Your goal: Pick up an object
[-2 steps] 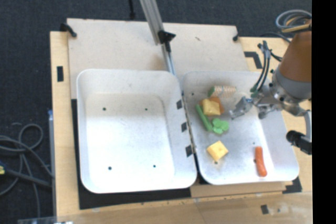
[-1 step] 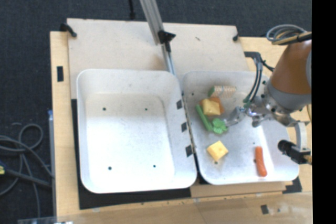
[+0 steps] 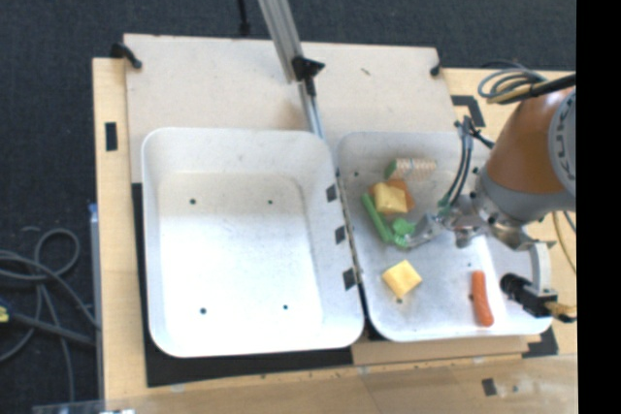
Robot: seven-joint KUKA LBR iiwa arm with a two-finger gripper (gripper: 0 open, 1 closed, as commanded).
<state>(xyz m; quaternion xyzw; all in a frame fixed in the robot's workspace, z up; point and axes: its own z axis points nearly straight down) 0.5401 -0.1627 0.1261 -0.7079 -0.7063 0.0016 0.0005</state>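
While the arm [image 3: 529,160] leans in from the right with its orange band showing above the wrist, the gripper [image 3: 427,228] sits low inside the right bin [image 3: 441,330], its tip right at the green object [image 3: 385,220]. From where I stand I cannot tell whether it is open, closed, or gripping anything; the tip is small and blurs into the green piece, which lies slantwise across the middle of that bin, running toward the gripper. Touching the green object's upper side is a yellow-orange chunk [image 3: 392,199], and just above that, near the bin's back wall, rests a pale ribbed item [image 3: 415,167]. A yellow block [image 3: 402,279] lies apart from these, lower down toward the front of the bin. An orange-red stick [image 3: 480,297] lies near the front right corner, well clear of the gripper. The left bin [image 3: 155,208] stands beside the right one, their inner walls almost touching. A metal pole [image 3: 277,5] slants up from the back of the bench [image 3: 213,78]
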